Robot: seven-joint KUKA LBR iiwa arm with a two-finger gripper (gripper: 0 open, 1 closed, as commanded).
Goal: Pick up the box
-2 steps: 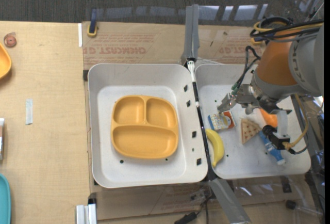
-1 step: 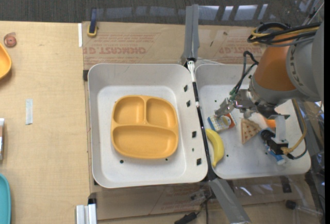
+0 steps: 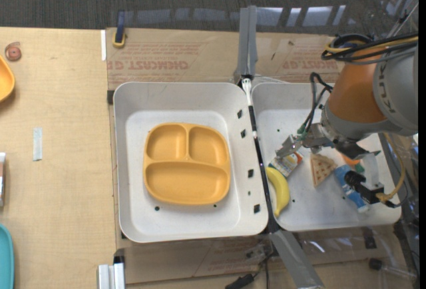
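The box (image 3: 288,163) is a small white carton with orange and dark print. It lies in the right bin (image 3: 313,211), near that bin's left side. My gripper (image 3: 291,148) hangs right over the box's upper edge, at the end of the grey arm with the orange band (image 3: 356,98). The gripper's body hides part of the box from this slant. I cannot tell whether it touches the box.
A yellow banana (image 3: 279,189) lies just below the box by the bin's left wall. A tan wedge-shaped toy (image 3: 321,170) and a blue object (image 3: 349,182) lie to the right. The left bin (image 3: 130,148) holds an orange divided plate (image 3: 188,163).
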